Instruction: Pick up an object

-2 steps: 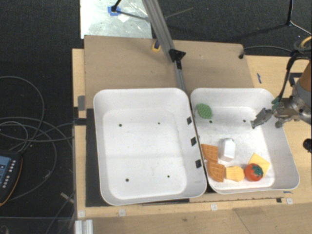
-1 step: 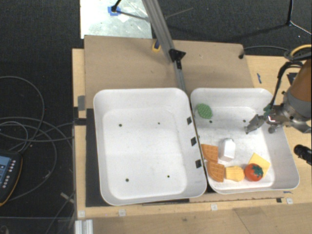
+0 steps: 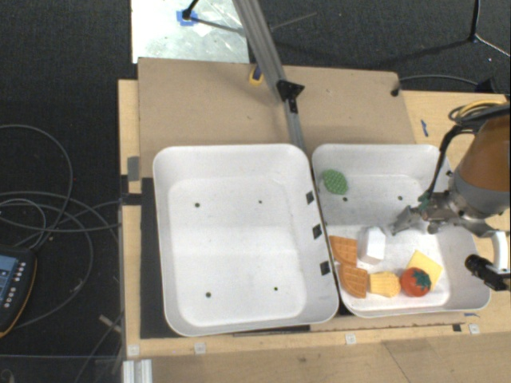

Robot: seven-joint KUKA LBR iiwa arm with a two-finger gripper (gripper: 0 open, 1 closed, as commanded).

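A red tomato lies at the right bin's front beside yellow and orange blocks, with no readable writing. The pincer hovers above them; its state I cannot tell.

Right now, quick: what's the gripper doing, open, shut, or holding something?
Gripper: over the right bin, just above the white block; nothing visible between its fingers, and open or shut cannot be told.

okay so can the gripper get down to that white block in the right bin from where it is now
Probably yes. The gripper hangs in the right bin, just right of the white block, with bare floor between them. The orange waffle pieces crowd the block's left side, so a tidy grasp may be harder.
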